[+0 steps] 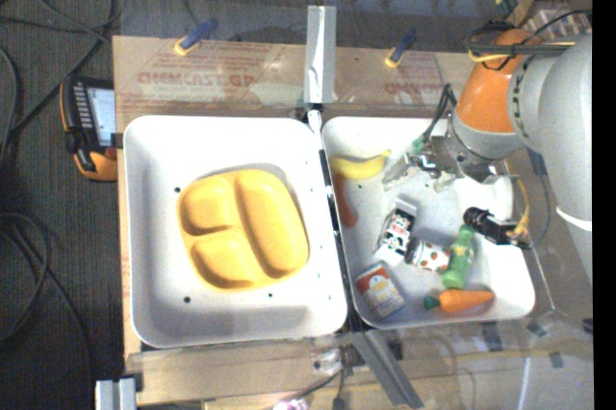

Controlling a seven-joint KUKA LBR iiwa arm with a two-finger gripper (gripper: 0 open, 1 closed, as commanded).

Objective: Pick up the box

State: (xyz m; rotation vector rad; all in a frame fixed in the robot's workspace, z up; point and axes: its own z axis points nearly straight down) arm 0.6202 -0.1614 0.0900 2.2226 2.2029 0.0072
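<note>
"Camera view is up on my end. Where does the box (380, 291) sit against the gripper (422, 160)?"

"I see it lying in the right bin (515, 302), close to that bin's near-left corner. The gripper is at the far side of the same bin, just right of the banana (358, 166), with the orange band (484, 105) above it. So the two are well apart, and the box lies toward the near edge and a little left of the tool."

"Anything between them?"

"A black-and-white carton (397, 233) stands between them, roughly midway. A carrot (460, 300) lies right of the box, and a green bottle (460, 259) is just above the carrot."

"How does the box look?"

"Small and flat, lying tilted, with a pale face, a red patch on top and a bluish edge. I cannot read the print."

"Is the gripper open or closed?"

"I cannot tell from this angle; the tool is a dark tangle against the white floor. I see nothing held in it. The left bin (144, 148) holds a yellow divided tray (243, 227)."
</note>
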